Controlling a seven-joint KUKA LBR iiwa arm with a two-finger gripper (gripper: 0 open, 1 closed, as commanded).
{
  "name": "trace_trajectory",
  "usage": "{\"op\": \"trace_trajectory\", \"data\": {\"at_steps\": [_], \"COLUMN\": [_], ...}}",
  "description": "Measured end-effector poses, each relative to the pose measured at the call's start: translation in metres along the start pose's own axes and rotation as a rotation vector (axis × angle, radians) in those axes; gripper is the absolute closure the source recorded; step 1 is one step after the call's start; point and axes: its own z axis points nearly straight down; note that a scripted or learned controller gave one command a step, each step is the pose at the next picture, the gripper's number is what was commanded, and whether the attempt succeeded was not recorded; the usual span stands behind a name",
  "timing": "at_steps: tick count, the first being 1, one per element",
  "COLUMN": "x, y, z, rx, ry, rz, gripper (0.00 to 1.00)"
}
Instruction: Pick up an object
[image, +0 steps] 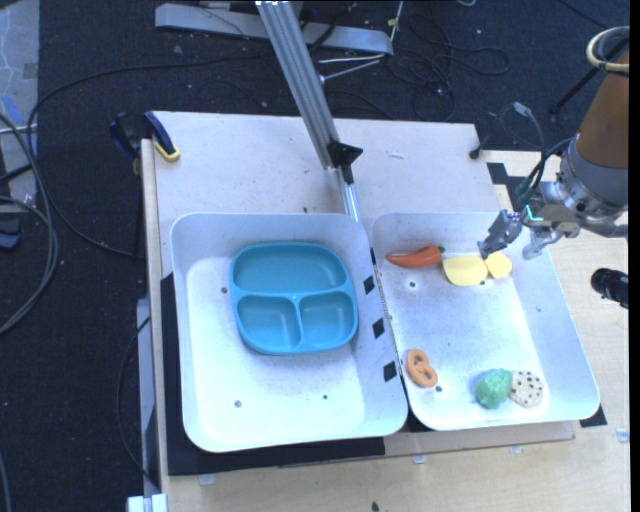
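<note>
I see the tool (512, 240) spread open over the right shallow white bin's (560, 330) far rim, just beside the pale yellow toy (467, 270); bare floor lies nearer.

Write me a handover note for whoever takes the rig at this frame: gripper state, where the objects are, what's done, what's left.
Gripper: over the right bin's far edge, just above the yellow pieces; nothing visible between its fingers, opening unclear.
Right bin: carrot and yellow pieces at the far end; pretzel, green lump and cookie at the near end.
Left bin: blue divided tray.
Done: arm positioned by the yellow pieces.
Left: grasp and lift one object; none is picked up yet.
</note>
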Motion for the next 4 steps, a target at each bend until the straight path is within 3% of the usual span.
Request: {"op": "trace_trajectory", "data": {"at_steps": [1,4], "x": [0.0,-0.006], "y": [0.001,0.012], "z": [-0.002,0.151], "rx": [-0.004,-0.006], "ry": [-0.001,-0.001], "rz": [-0.001,-0.001], "gripper": [0.0,0.0]}}
